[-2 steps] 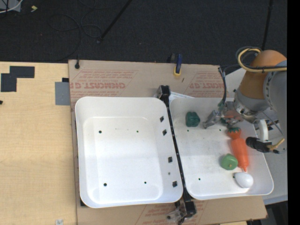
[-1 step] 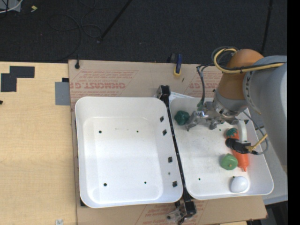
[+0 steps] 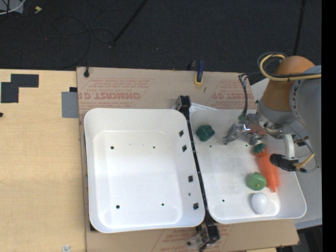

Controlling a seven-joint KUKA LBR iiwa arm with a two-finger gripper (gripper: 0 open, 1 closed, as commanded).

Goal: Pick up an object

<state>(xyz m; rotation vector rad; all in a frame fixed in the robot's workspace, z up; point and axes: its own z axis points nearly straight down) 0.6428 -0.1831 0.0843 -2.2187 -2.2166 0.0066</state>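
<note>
Arm over the right-hand bin, nothing seen between its fingers.

The grey arm with its orange band reached in from the right, its metal two-finger gripper low over the shallow white right bin; whether the claw was spread or pressed together could not be told. A dark green lumpy object lay just left of the gripper. Nearer the front lay an orange carrot-shaped toy, a round green ball touching it, and a white egg-shaped object. The shallow white left bin sat alongside.
</note>
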